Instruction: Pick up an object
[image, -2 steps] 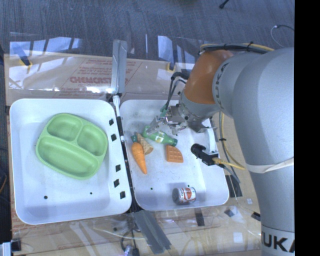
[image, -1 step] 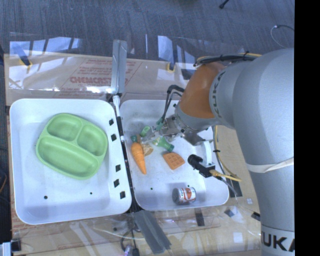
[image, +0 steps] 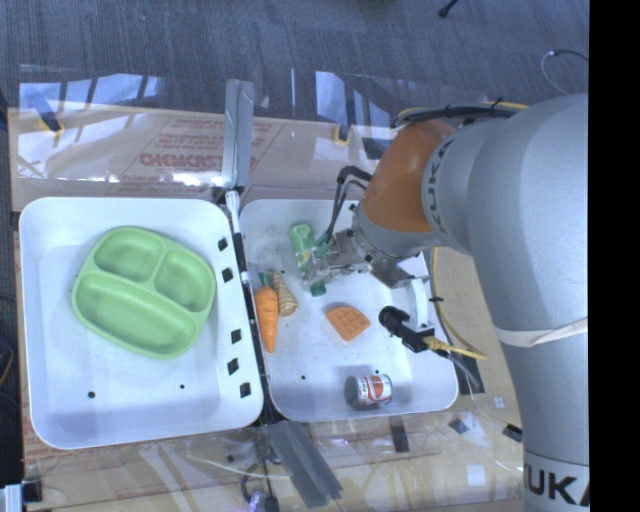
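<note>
Evidently the pick is not yet made: every thing in the right bin (image: 310, 372) lies on its floor, and none shows clamped in the end effector (image: 325, 262). The end effector hangs low toward the bin's far edge, just beside a green cup (image: 302, 238) and near a small green piece (image: 317, 288). One of those two is my guess for the target, so closing on it and lifting are left to do. A carrot (image: 266, 315) lies along the bin's left edge with a tan cone-like thing (image: 285, 297) just beside it. An orange waffle (image: 347, 322) sits mid-bin, and a can (image: 369, 390) lies on its side by the near edge. The left bin (image: 60, 400) carries a green divided plate (image: 145, 290). Whether the end effector is apart or together I cannot tell, since its tip is a blur of metal under the wrist. The arm (image: 480, 200) covers the right bin's far right corner, and the small green piece is too small to name.
</note>
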